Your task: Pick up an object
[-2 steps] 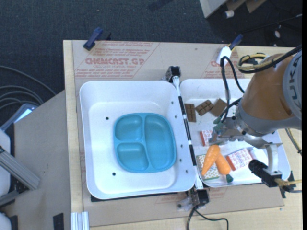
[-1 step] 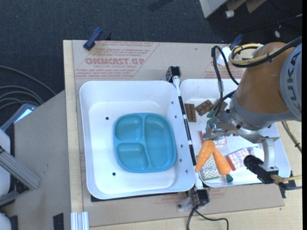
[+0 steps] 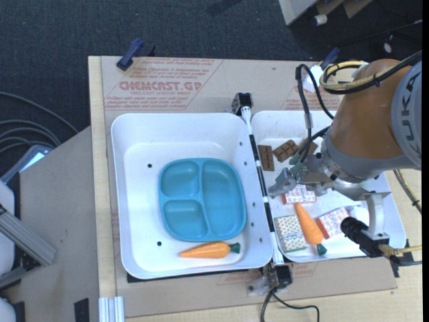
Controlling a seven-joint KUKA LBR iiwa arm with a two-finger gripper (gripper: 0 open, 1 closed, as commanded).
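Observation:
My gripper hangs low over the middle of the right bin, under the orange-banded wrist. Just below it lies a red-and-white packet. An orange toy carrot lies in front of that packet, with its green tip toward the bin's front. Left of this carrot sits a dotted square packet, and to its right a second red-and-white packet. Two brown chocolate pieces lie behind the gripper, toward the bin's back left. The arm hides the bin's right part.
The left bin holds a blue divided plate in its middle. A second orange carrot lies in front of the plate. A black-edged divider separates the two bins. Cardboard covers the bench behind them.

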